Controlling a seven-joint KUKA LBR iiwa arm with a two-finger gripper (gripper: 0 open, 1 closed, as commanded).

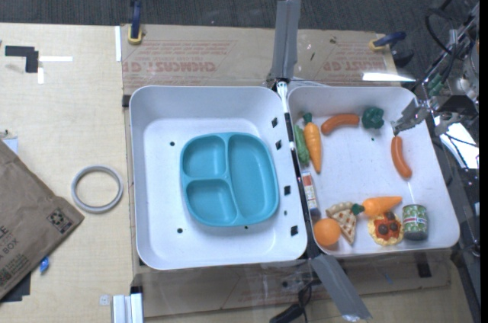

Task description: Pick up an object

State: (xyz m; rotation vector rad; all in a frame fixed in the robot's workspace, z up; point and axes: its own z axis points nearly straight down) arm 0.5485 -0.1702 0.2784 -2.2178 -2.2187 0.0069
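White plastic forms both shallow bins. The left bin [145,161] holds one thing, a teal plate [229,179] with three compartments, lying flat near the bin's middle.

The right bin [446,234] carries the toy food. Nearest the camera, along its front wall, sit an orange fruit [326,232], one pizza slice [345,219] just beside it, a small round pizza [386,229], and one green-labelled can [414,222] in the front right corner. Just behind these lies a short orange carrot [381,204], pointing toward the can. Along the wall shared with the left bin rests a narrow packet [309,191], and farther back a second, larger carrot [313,146] lies beside a green vegetable [302,148] pressed against that wall. That makes two carrots. Two sausages: one upright in the view near the right wall [401,157], the other [340,123] curved near the back. A single broccoli piece [373,116] sits at the far end, near the curved sausage.

The gripper [406,118] hangs over the bin's back right corner, above the near-wall sausage and apart from it; whether its claw is open or closed I cannot tell.
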